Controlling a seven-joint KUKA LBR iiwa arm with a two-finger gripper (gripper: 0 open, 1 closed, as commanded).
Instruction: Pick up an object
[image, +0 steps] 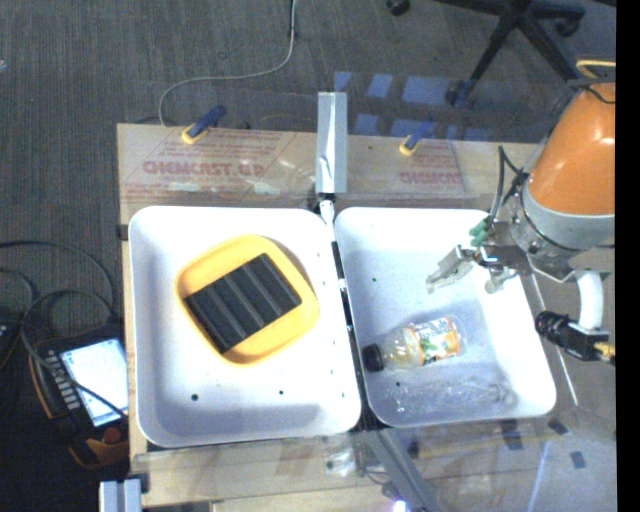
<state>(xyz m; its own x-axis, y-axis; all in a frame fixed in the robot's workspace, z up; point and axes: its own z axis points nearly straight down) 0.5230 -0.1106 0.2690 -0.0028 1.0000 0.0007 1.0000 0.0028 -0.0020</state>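
The bottle at lower right looks like clear shiny plastic. Both bins look like smooth white plastic. The yellow tray looks glossy.

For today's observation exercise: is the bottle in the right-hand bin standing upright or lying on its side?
Lying on its side. The bottle stretches flat across the right bin floor, its dark cap pointing toward the left bin.

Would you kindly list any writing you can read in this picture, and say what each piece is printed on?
"CHEMCAST GP": faint red print on the clear sheet behind the left bin.
Red print on the sheet behind the right bin: too blurred to read.
Label on the bottle: too small to read.
Screen of the device on the floor: unreadable.
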